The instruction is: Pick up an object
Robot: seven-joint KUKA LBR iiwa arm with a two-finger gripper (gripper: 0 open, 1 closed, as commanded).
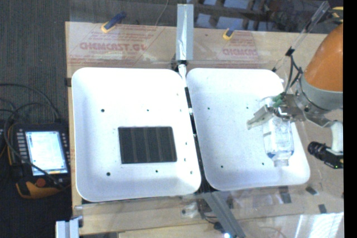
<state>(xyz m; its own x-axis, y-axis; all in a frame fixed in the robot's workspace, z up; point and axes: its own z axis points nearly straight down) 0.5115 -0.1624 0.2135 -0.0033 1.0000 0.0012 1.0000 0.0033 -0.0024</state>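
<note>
A: Step in hand? Approach, by the look of it. Gripper (277, 110) low over right bin (223, 92), near its right wall, directly above the far end of a clear plastic bottle (279, 141) lying flat on the bin floor.

B: Jaws released or clenched? Cannot tell; blurred against the bottle. No lift evident.

A: Left bin (95, 92) holding only a dark ribbed slab (147, 144).

B: Next move: likely centring over bottle body, closing firmly, lifting straight. Slippery, likely.

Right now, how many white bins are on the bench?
2. The left bin has a dark ridged rectangle lying in it. The right bin has a clear plastic bottle near its right side, under the gripper.
</note>
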